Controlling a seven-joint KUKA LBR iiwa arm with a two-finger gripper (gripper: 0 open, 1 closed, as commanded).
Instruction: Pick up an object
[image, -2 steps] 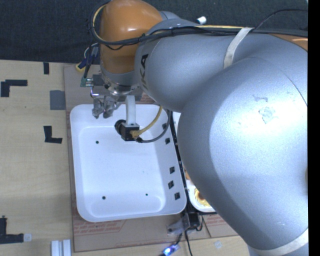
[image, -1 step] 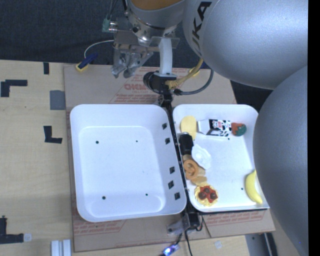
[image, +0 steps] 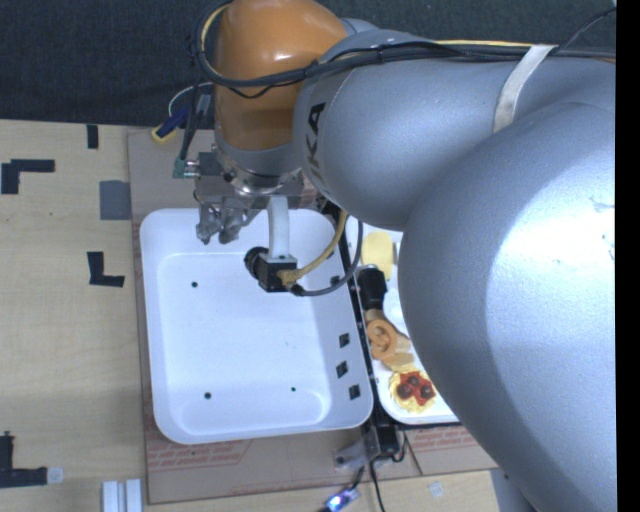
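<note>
My gripper (image: 218, 236) hangs over the far left corner of the left white bin (image: 170, 330), just inside its back rim. Its two short fingers point down with a small gap and nothing between them. The objects lie in the right bin (image: 392, 405), mostly hidden under the arm: a pale yellow piece (image: 377, 247), a black cylinder (image: 370, 285), a tan and orange toy (image: 385, 338) and a red item (image: 414, 388). The gripper is well to the left of all of them.
A small black unit with a yellow cable (image: 268, 269) hangs from the wrist over the left bin. The grey arm covers the upper right of the view. A black divider with clips (image: 347, 350) runs between the bins. Tan bench with black marks (image: 60, 270) lies to the left.
</note>
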